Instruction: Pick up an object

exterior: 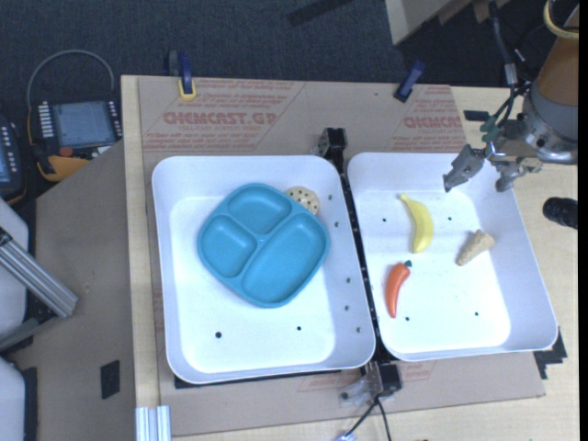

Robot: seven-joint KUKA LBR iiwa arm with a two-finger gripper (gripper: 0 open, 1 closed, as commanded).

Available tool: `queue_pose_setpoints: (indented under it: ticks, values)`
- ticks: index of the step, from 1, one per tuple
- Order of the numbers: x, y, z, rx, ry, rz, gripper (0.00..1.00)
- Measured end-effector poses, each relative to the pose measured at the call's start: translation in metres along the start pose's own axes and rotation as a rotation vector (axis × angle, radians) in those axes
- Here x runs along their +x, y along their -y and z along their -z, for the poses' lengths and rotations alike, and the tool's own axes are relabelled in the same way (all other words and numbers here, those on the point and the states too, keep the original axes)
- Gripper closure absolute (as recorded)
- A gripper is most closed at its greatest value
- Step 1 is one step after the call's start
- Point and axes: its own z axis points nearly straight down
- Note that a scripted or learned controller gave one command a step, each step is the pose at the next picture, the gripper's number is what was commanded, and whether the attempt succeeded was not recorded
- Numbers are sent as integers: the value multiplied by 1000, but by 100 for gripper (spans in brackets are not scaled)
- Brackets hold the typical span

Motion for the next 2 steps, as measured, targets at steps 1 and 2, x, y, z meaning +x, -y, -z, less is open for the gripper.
queue_pose_setpoints:
  ticks: [1, 2]
  values:
    - [0, -2, 7, -13, 2, 3, 0]
    - [-1, 5, -39, -8, 1, 2, 0]
